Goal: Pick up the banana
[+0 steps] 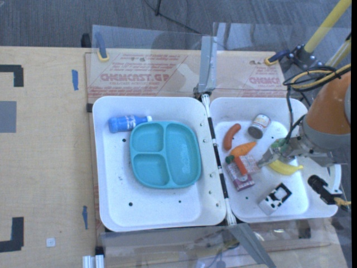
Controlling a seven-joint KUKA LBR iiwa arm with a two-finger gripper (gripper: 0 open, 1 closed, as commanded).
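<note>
Two white bins on the bench. Left bin: teal divided plate at centre, blue bottle lying on its side just beyond the plate's far-left corner. Right bin, landmark the banana: it lies right of the bin's centre, yellow, curved, flat on the floor. Left of the banana an orange carrot and a red-topped clear packet, the two close together. Further left and towards the far wall, a red sausage-shaped piece. Beyond the banana, near the far wall, a small tin can tilted on its side. In front of the banana, a black-and-white block.

My arm comes in from the right over the right bin, orange band above the wrist, wrist angled down to the left. My claw sits right at the banana's left end, just above or touching it. Cannot tell if the claw is open or closed, too small and blurred.
</note>
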